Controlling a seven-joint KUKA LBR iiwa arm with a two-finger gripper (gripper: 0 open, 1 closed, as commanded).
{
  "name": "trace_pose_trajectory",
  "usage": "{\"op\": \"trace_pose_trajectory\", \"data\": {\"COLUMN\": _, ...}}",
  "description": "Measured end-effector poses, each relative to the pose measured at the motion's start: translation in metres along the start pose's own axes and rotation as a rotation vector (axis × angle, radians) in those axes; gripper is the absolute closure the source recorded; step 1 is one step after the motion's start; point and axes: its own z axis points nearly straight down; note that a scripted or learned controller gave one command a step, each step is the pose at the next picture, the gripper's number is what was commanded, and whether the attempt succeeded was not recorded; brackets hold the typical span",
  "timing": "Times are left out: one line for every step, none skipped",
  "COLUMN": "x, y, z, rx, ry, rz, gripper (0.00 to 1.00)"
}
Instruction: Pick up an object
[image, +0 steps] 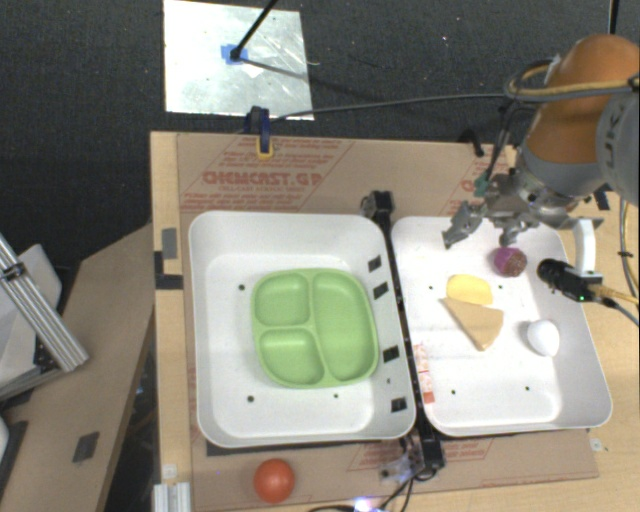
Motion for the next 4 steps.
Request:
{"op": "trace_pose_trajectory", "data": {"x": 0.000, "y": 0.002, "z": -0.008, "rx": -0.013, "ry": -0.001, "rz": -0.002, "gripper": 0.00}}
{"op": "trace_pose_trajectory", "data": {"x": 0.001, "y": 0.012, "z": 0.039, "rx": -0.011, "ry": -0.001, "rz": -0.002, "gripper": 0.00}}
{"op": "trace_pose_trajectory", "data": {"x": 0.002, "y": 0.014, "z": 0.081, "rx": -0.011, "ry": -0.001, "rz": 0.000, "gripper": 0.00}}
{"op": "trace_pose_trajectory", "data": {"x": 0.001, "y": 0.012, "z": 0.123, "rx": -0.010, "ry": -0.001, "rz": 0.001, "gripper": 0.00}}
